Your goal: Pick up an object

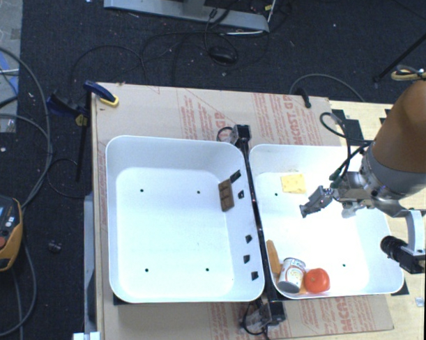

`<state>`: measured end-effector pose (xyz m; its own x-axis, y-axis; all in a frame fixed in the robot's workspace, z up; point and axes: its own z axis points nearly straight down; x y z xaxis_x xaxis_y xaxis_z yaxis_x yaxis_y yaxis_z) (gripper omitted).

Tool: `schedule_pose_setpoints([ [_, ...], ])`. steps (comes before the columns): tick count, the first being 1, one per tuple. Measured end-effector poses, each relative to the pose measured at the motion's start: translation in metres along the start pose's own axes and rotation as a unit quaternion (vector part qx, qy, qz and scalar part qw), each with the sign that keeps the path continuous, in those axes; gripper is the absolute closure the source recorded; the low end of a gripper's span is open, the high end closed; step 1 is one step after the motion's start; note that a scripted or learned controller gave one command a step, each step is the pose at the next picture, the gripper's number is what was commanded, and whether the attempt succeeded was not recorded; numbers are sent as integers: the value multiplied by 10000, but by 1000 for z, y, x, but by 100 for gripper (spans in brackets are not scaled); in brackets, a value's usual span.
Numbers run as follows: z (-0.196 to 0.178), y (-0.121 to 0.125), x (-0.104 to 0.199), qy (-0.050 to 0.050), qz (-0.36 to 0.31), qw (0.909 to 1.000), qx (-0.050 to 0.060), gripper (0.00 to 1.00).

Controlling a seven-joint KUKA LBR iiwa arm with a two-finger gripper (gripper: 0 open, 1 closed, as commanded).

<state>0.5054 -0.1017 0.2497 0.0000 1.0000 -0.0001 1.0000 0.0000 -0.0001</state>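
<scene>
Cardboard-topped bench [201,116] bears 2 white bins; the dark two-finger gripper [311,205] hovers released right of centre, approaching. Next: descend onto the flat yellow cheese slice [293,182].

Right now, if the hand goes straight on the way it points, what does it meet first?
The hand points left and slightly down over the right bin. Likely it meets bare bin floor first, or the wall between the bins; the cheese lies off that line. Depth is unclear.

Tomato [318,279], can [291,273], carrot [273,257] cluster in right bin's [378,241] near corner.
</scene>
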Motion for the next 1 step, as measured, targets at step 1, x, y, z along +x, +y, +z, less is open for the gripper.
schedule_pose_setpoints([
  [1, -74, -12, -2, -3, -127, 9999, -31, 0],
])
